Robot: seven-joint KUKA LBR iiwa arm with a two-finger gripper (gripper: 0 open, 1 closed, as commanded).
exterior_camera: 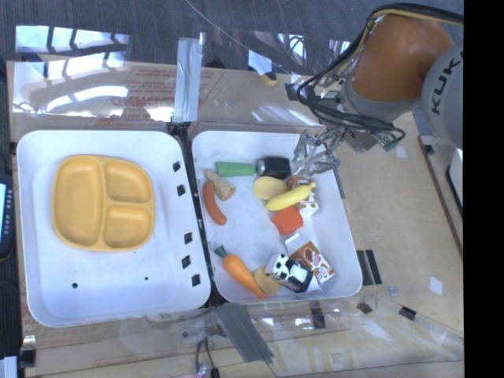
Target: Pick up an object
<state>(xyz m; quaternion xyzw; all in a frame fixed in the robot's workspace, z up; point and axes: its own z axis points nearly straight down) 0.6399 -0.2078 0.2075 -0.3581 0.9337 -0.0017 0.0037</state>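
I saw the arm [402,53] reaching in from the right, its jaws [313,157] low over the far right part of the right bin [346,242], just beside the black end of a marker [253,167] with a green body. I could not tell whether the jaws were spread or pressed together, and nothing showed between them. The things to pick from all lay in that right bin: a banana [289,198] lay just below the jaws, touching a yellow lemon-shaped piece [268,187]; an orange-red block [287,220] sat just under the banana; a sausage [214,204] lay near the left wall beside a small cone-like piece [221,185]; a carrot [240,274] lay at the near left, and a black-and-white cow figure [290,272] rested at the near edge against a brown patterned card [313,261]. The left bin [35,235] held a yellow divided plate [102,203]. Both bins sat on the cardboard-covered worktop [394,227].
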